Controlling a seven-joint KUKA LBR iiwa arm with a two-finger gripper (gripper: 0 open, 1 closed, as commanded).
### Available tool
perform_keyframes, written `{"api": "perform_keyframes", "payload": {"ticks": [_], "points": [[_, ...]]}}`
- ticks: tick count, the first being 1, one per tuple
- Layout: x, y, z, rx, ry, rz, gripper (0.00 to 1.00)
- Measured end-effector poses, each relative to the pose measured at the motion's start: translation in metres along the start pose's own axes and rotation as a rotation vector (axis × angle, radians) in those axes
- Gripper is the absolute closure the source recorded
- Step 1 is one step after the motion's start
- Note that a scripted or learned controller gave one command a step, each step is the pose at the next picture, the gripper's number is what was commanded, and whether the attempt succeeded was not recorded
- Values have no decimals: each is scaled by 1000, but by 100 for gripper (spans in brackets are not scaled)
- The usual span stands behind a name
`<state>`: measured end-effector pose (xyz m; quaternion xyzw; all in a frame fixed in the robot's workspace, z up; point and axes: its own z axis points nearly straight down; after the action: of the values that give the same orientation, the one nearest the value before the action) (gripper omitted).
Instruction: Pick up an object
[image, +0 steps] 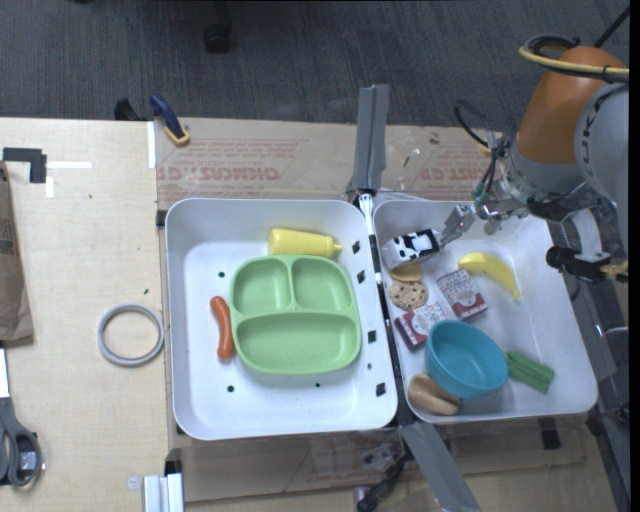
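The task names no single thing, so the things in the right bin (570, 330) are the candidates. I take the blue bowl (466, 358) as the landmark; it stands in the near half of that bin. Just behind the bowl lie a red and white packet (460, 294) and a smaller red packet (418, 324), and a round cookie (408, 293) lies behind and to the left. A yellow banana (490, 270) lies further behind the bowl, toward the right. A green block (530, 371) touches the bowl on its right side, and a brown bread-like piece (432, 396) lies against its near left side. A small black and white object (414, 245) lies well behind the bowl, near the far left corner.

The jaws (470, 218) hang over the far part of the bin, well behind the bowl and just right of the black and white object. Nothing is seen between them, and I cannot tell whether they are apart or together.

To the left of the bowl, in the left bin (190, 300), there is a green divided plate (296, 313), with a yellow bottle (302, 242) behind it and an orange sausage (223, 326) at its left. A grey ring (131, 333) lies on the table (80, 250).
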<state>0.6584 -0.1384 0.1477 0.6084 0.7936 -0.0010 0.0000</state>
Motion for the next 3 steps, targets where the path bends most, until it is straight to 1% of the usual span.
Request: {"api": "perform_keyframes", "payload": {"ticks": [1, 2, 3], "points": [[-25, -31, -33, -2, -1, -32, 0], [-48, -34, 51, -9, -5, -31, 0], [-48, -33, 40, -13, -6, -32, 100]]}}
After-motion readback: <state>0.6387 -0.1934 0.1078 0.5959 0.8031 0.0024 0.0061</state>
